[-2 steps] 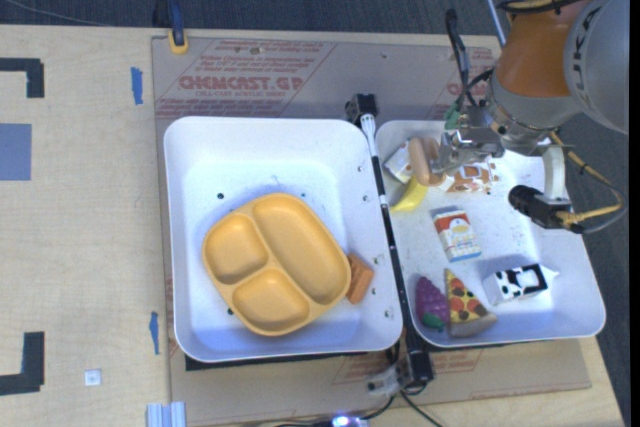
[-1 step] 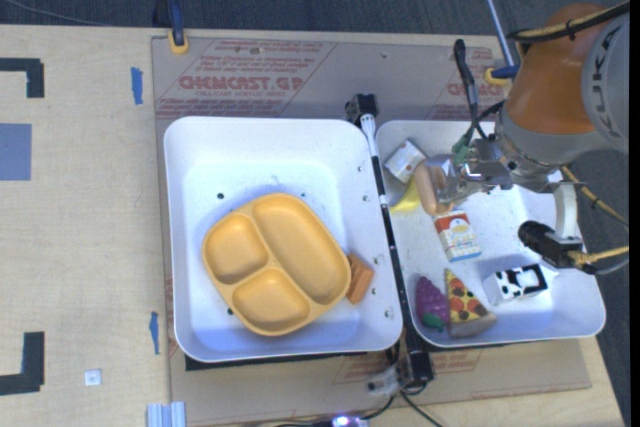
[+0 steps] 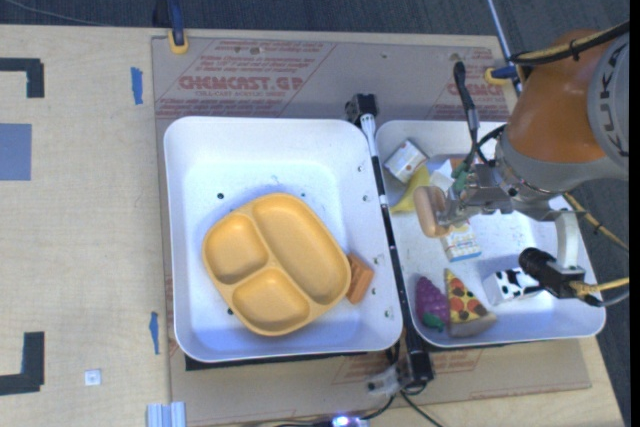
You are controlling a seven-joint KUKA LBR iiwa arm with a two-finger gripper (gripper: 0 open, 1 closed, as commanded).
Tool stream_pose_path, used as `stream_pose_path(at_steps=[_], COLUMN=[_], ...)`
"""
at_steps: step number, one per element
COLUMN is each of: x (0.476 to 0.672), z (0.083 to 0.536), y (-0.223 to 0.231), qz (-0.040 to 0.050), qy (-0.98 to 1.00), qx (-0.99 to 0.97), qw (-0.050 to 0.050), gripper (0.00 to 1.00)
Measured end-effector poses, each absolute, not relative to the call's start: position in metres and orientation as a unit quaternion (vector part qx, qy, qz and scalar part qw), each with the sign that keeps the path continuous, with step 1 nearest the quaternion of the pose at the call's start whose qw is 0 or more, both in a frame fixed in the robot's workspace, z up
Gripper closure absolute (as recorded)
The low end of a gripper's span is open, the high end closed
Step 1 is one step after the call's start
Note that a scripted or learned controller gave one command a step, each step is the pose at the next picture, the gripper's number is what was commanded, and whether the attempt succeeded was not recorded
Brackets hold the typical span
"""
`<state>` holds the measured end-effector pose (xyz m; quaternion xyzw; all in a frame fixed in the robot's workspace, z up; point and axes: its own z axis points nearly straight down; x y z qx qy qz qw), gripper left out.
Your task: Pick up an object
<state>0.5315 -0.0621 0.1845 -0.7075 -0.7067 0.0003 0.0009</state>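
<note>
Camera view: grey arm with orange band is down over the right white bin, pick not confirmed.

The two-finger gripper sits low in that bin's upper middle, just beside a tan hot-dog-shaped toy; whether it is apart, together or clamped on anything cannot be told from here, and nothing is seen lifted. Judged stage: reach done, grasp and lift left. The likely target, the hot-dog toy, lies flat near the bin's left wall, small, rounded, probably easy to pinch. Nearby: white-grey box, pizza-slice toy, purple grape cluster, black-and-white cow figure. The left white bin carries a yellow three-compartment plastic plate with a small orange block touching its right edge.
</note>
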Motion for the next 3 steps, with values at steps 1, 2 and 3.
stream_pose_path(at_steps=[1, 2, 3], x=[0.480, 0.515, 0.509], z=[0.236, 0.201, 0.184], y=[-0.126, -0.104, -0.039], qz=[-0.0002, 0.0000, 0.0002], qy=[-0.707, -0.708, -0.707], qx=[-0.707, -0.707, -0.707], qw=[-0.001, 0.000, 0.001], gripper=[1.00, 1.00, 1.00])
